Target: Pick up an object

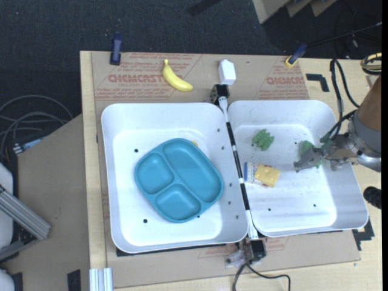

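The right bin (315, 214) holds a leafy green toy (262, 139) towards its back and a yellow wedge (267, 175) near its left wall, with a small blue-and-white piece (248, 171) beside the wedge. A second small green object (307, 145) lies at the bin's right side. My gripper (308, 160) reaches in from the right and is low in the bin, right against that green object. The arm's own bulk hides how the object sits relative to the gripper.
The left bin (121, 138) holds a blue divided plate (177, 179). A yellow banana (176, 77) and a white block (227, 71) lie on the bench behind the bins. Black cables (337, 93) hang by the arm at the right.
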{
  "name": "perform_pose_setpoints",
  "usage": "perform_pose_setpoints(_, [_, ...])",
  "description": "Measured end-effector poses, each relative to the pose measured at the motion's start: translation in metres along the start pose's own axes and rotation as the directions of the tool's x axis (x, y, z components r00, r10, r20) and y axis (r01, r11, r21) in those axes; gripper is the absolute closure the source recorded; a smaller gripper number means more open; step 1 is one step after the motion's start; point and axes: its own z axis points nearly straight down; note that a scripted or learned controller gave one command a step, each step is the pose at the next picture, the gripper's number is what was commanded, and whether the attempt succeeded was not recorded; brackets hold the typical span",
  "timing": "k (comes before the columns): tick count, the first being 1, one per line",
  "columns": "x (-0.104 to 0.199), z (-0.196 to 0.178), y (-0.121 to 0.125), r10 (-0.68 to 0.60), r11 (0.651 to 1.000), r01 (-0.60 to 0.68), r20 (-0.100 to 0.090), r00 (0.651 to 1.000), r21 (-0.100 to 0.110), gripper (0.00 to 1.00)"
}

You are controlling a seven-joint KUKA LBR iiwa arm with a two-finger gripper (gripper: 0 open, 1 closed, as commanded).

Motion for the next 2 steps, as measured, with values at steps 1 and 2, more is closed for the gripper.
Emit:
perform_pose_setpoints(1, [-0.052, 0.098, 0.081, 0.000, 1.000, 0.000, 0.000, 1.000, 0.001, 0.00])
perform_pose_setpoints(2, [-0.052, 0.086, 0.082, 0.000, 1.000, 0.000, 0.003, 1.000, -0.005, 1.00])
